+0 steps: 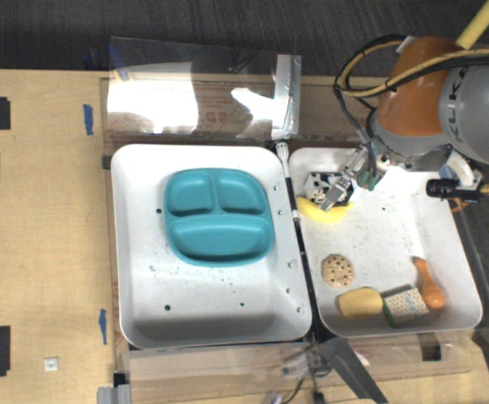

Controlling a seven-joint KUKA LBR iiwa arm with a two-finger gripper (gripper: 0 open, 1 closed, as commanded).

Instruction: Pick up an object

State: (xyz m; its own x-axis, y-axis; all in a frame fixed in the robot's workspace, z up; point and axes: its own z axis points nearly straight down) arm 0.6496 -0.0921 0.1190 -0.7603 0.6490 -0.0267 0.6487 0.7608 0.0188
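Hovering pincer [332, 194] above curved yellow banana [321, 212].

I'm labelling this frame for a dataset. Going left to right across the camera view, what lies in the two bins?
Teal divided plate → yellow object under the gripper → round speckled cookie → yellow sponge → patterned block → orange carrot-like piece.

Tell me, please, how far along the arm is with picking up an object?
Done: the gripper has reached the right bin and sits at the yellow object near its left wall. In hand: nothing visibly lifted; the grip is unclear. Left: securing and raising something. The cookie, sponge and carrot lie untouched.
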